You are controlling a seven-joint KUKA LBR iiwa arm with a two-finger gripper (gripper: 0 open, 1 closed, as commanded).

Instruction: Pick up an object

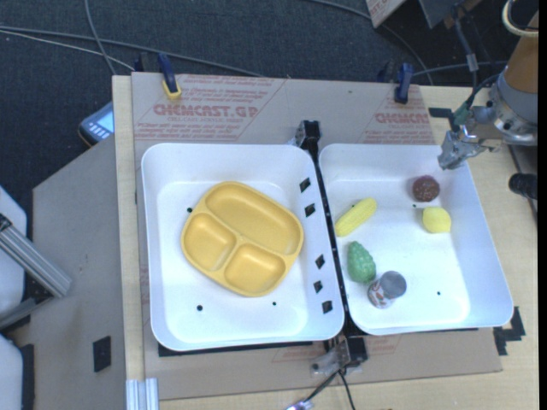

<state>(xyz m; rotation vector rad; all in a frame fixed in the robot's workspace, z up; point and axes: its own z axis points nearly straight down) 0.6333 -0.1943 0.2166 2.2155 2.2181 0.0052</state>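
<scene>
Five objects lie in the right bin (479, 254); the brown ball (426, 188) sits just below-left of the pincer (453, 154), which hovers at the bin's upper right rim, grasping nothing; finger spread unclear.

The right bin (479, 254) has open white floor along its far side and in its near right corner. Five things crowd its middle and left: a corn cob (355, 216) near the divider, a green item (361, 261) just below it, a small can (387, 289), perhaps tipped over, close beside that, and a yellow lemon (437, 220) just under a brownish ball (426, 189). The gripper (453, 154) hangs over the far right rim. In the left bin (158, 229), a yellow divided plate (243, 237) takes the middle, leaving bare margins.
</scene>
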